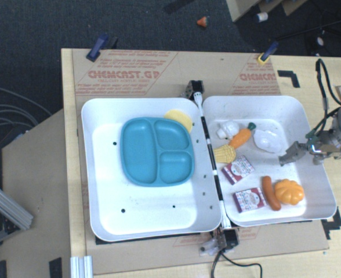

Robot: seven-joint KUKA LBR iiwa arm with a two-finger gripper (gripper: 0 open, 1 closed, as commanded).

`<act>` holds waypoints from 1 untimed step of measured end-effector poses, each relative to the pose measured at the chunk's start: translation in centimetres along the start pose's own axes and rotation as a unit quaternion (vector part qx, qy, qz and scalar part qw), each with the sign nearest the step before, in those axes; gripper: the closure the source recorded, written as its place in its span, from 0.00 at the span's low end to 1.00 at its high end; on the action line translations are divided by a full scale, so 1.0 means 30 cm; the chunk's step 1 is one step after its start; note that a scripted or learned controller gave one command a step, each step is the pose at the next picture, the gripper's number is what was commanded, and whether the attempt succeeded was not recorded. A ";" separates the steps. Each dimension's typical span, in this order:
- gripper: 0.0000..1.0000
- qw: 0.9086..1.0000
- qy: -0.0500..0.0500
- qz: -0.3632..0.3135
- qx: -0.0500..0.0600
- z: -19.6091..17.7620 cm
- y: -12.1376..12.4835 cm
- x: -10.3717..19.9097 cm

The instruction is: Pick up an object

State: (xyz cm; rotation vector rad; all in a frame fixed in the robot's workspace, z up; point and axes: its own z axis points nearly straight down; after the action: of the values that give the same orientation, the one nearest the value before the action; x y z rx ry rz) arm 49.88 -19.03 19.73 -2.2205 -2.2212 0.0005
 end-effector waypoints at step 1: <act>0.00 1.000 0.000 0.000 -0.002 0.350 0.134 0.124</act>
State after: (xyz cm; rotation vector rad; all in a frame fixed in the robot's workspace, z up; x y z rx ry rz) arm 53.89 -15.31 9.24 -2.2212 -2.2239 -0.0038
